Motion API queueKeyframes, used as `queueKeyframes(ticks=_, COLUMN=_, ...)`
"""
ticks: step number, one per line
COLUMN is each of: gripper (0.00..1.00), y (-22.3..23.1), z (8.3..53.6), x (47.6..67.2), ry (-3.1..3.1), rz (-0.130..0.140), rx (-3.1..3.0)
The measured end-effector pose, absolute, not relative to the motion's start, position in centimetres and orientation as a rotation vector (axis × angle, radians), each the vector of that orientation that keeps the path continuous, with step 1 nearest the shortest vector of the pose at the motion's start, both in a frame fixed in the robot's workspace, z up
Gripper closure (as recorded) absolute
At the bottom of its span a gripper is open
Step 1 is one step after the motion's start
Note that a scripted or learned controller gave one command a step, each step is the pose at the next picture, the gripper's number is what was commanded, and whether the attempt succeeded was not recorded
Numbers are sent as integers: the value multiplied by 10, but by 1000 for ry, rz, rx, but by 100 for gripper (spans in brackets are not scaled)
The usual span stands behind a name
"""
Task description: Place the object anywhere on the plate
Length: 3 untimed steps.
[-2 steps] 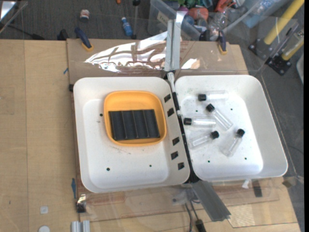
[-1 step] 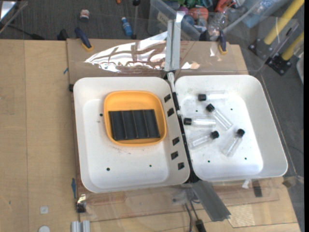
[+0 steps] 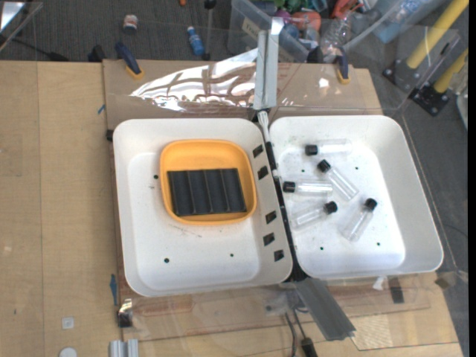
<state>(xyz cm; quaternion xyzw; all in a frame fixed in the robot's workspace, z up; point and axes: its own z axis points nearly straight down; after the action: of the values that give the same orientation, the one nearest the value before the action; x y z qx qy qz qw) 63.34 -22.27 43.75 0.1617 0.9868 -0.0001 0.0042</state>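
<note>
An orange plate [image 3: 170,163] sits in the left white bin [image 3: 141,259], a little toward the back. A dark ribbed rectangular insert [image 3: 206,192] lies across the plate's middle. In the right white bin [image 3: 405,236] lie several clear plastic vials with black caps, scattered on the bin's floor: one near the back [image 3: 325,149], one at the left [image 3: 305,187], one at the right [image 3: 358,218], and others between them.
A row of black clips [image 3: 268,195] runs along the seam between the two bins. A clear tote of colourful toys [image 3: 312,6] stands behind the bench. Crinkled clear film [image 3: 201,88] lies behind the left bin.
</note>
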Motion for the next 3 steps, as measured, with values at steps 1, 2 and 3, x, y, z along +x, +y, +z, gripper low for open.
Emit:
queueKeyframes(ticks=1, gripper=100, y=-222, z=438, x=636, ry=3129, rz=-2, rx=99)
queueKeyframes(ticks=2, gripper=100, y=-223, z=439, x=637, ry=3088, rz=-5, rx=-508)
queueKeyframes(ticks=3, gripper=100, y=-222, z=439, x=637, ry=2935, rz=-8, rx=-1085)
